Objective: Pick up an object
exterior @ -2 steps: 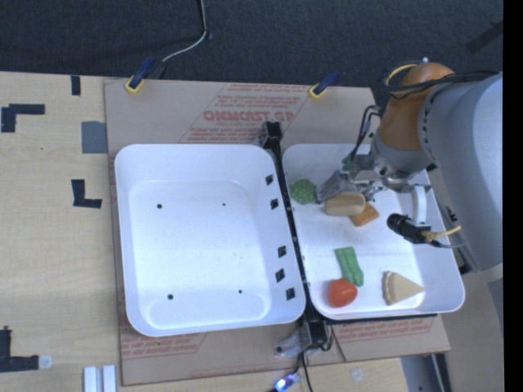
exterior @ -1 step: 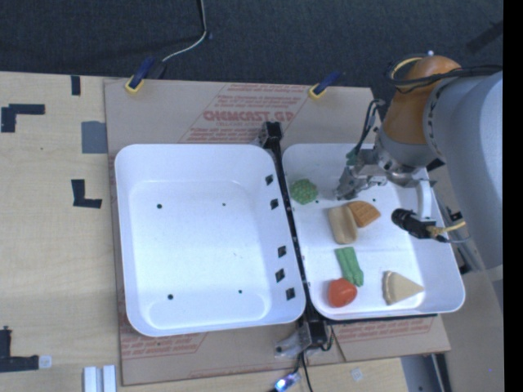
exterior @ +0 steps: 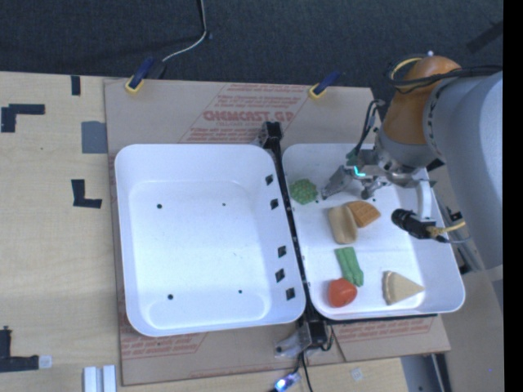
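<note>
Hovering over the right bin (exterior: pixel 445 296), the gripper (exterior: pixel 353 184) hangs with fingers spread apart and nothing between them.
Just below it lies the bread piece (exterior: pixel 351 219), long axis running upper right to lower left; green broccoli (exterior: pixel 304 191) sits left, a green pod (exterior: pixel 349 265), tomato (exterior: pixel 342 292) and wedge (exterior: pixel 400 287) toward the frame's bottom.

A bench (exterior: pixel 49 219) bears a cardboard sheet (exterior: pixel 237 117); on the cardboard sit two white bins, left (exterior: pixel 131 243) and right (exterior: pixel 441 288), touching.
</note>
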Available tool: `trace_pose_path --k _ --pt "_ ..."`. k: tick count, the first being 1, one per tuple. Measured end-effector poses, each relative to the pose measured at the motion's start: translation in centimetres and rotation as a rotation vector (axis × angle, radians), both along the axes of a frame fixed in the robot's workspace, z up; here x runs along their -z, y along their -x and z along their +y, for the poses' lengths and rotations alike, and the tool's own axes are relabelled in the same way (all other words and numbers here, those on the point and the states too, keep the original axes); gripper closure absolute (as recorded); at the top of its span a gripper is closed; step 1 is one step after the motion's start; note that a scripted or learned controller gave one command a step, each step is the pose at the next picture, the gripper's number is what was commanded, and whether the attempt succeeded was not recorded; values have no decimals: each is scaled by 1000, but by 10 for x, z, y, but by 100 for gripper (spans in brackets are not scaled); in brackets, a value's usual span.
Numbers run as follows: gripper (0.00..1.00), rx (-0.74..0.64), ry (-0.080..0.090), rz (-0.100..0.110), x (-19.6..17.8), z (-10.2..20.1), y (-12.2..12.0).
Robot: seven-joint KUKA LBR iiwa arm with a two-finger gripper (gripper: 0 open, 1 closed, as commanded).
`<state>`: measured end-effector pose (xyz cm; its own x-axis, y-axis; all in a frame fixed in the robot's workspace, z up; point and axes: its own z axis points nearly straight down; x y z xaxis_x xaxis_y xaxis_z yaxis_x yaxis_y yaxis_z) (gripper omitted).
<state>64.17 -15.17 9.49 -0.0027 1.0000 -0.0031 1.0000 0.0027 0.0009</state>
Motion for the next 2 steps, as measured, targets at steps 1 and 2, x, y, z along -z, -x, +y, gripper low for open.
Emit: trace_pose_path --k 1,2 --pt "0 4 -3 3 -52 18 67" --pt "0 -1 -3 0 14 5 5"
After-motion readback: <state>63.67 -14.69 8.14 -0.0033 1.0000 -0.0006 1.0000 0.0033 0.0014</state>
